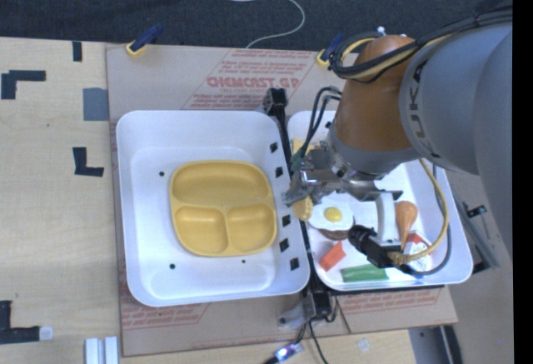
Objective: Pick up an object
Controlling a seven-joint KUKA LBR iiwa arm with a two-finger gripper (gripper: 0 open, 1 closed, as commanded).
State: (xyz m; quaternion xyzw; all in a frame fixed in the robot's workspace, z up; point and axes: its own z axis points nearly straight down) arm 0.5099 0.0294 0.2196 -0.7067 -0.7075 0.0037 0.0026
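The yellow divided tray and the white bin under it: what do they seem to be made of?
The yellow divided tray looks like moulded plastic, matte: uniform colour, rounded compartment ridges, soft highlights. The left white bin also looks like plastic, smooth and slightly glossy, with rounded corners and a thin rim.

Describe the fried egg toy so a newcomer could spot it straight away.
Look at the right bin, the one under the arm. Near its left wall, just below the gripper, lies the fried egg: a flat white piece with a round yellow yolk in its middle. The orange piece and green piece below it are plain single colours.
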